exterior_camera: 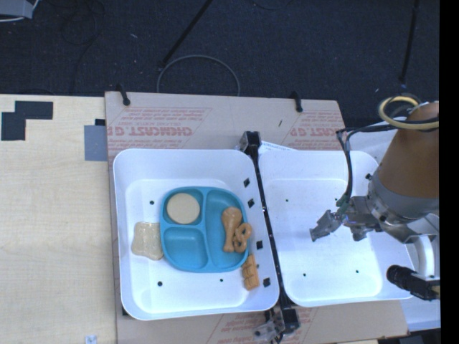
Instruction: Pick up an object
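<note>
- Your gripper [324, 228] hung over the right bin [301, 282], near its right side, with nothing between its fingers. How far apart they stood I could not tell; they were small and dark against the white.
- Every object lay in the left bin [136, 292], well apart from the gripper. A blue tray [188, 253] sat in the middle of it, with a round disc [182, 208] in its far-left compartment and a brown pretzel [235, 229] in its right one.
- A pale bread piece [148, 240] lay on the bin floor, touching the tray's left edge. A small brown piece [249, 272] lay just beside the tray's near-right corner, close to the divider [264, 224].
- The risk I judged greatest: the arm had to cross that divider. A low pass could have struck it or the clips along it.
- The small brown piece sat so near the wall that a finger could have landed on the rim and not on the floor.
- The pretzel and disc lay inside tray walls. Fingers closing there could have caught the tray lip and dragged or tipped the tray.
- The bread looked flat and soft, so I judged it might have slid or crushed rather than lifted.
- A descent where the gripper was would have closed on bare bin floor.
</note>
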Robot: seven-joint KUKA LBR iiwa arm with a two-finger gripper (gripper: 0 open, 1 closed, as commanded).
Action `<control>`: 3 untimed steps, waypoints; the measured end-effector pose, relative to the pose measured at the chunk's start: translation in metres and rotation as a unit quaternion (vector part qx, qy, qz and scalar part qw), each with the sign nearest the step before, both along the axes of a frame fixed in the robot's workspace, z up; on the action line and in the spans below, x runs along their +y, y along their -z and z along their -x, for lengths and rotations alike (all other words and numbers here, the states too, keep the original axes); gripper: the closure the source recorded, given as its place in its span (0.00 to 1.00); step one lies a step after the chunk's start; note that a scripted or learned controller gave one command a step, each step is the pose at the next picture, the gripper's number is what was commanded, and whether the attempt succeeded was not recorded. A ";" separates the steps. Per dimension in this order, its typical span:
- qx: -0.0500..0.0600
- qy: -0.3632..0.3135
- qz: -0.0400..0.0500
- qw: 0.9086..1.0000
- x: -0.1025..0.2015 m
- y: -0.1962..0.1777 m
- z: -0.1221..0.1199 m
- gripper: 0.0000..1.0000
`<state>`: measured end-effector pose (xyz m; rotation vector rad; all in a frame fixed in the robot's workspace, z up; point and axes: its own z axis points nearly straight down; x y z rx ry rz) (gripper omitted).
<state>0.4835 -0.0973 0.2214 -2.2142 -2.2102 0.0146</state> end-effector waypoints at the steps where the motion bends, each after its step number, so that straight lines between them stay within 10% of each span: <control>1: -0.006 -0.001 0.001 1.000 0.000 -0.006 -0.002 0.00; 3: -0.004 -0.001 0.000 1.000 -0.003 0.106 0.003 0.00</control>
